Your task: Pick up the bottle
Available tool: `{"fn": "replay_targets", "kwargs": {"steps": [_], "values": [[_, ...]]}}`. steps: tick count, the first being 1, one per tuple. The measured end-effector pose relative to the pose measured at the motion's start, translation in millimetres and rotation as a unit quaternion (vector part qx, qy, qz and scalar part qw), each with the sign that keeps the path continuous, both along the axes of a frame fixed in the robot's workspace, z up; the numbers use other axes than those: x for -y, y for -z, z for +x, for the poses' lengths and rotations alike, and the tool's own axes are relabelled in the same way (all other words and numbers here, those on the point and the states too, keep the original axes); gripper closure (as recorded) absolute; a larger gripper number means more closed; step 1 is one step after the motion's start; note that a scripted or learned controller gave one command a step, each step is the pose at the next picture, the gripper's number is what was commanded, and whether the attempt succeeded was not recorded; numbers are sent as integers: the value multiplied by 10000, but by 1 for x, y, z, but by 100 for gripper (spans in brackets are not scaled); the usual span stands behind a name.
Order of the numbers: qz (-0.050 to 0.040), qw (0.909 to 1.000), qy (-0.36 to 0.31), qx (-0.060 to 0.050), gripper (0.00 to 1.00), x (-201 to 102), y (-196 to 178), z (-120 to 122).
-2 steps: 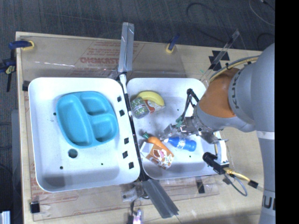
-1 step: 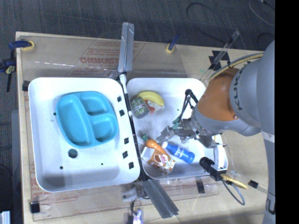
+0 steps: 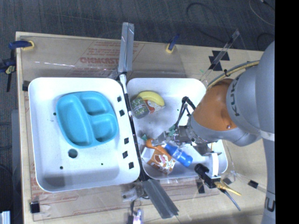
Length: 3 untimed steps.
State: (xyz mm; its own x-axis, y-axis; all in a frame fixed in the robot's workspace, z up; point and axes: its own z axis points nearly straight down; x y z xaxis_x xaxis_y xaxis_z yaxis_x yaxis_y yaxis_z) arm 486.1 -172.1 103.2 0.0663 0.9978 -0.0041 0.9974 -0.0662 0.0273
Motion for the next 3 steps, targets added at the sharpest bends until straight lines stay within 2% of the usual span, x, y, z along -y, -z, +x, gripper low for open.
{"fn": "replay_targets", "kwargs": {"steps": [1, 2, 3], "values": [[10, 9915, 1305, -5, 0, -14, 2, -3], [5, 9916, 1294, 3, 100, -13, -8, -2], [52, 9926, 1202, -146, 100, -53, -117, 42]]}}
